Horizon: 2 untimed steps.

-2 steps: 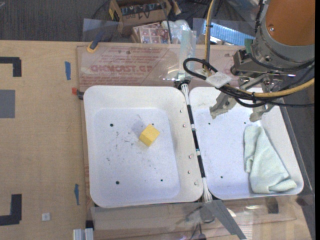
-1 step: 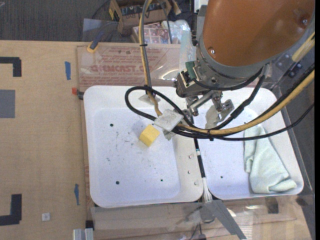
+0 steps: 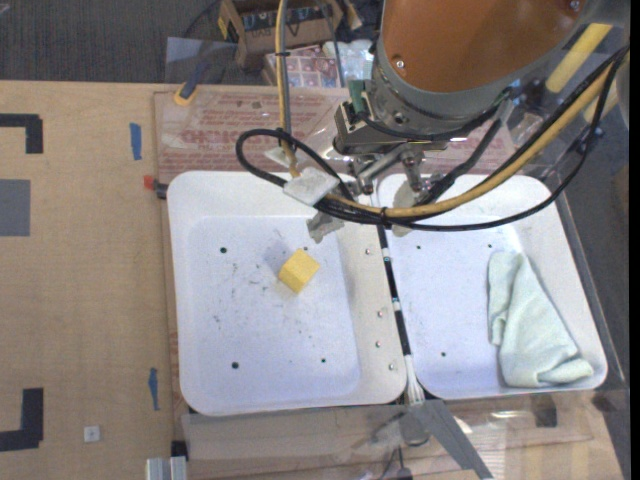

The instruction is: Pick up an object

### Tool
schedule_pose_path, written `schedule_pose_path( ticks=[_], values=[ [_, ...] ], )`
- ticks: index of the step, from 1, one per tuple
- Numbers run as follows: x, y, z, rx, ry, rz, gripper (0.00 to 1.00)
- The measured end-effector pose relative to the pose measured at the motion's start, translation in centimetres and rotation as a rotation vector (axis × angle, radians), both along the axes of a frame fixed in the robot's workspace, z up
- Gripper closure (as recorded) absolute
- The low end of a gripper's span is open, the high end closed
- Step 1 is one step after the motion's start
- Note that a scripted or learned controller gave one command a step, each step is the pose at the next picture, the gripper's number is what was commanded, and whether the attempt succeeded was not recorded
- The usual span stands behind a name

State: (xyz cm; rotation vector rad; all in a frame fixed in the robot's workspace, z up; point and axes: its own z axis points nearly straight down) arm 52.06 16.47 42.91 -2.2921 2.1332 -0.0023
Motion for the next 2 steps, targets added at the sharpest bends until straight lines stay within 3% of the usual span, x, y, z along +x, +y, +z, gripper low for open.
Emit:
schedule_pose_path(
  ticks=[1,2],
  values=[
    [0.8,5.0,-16.2,-0.002,0.004,0.121,0.0],
    [-4.0,6.2,-29.4,-0.002,0.005,0.034,0.0]
  ],
)
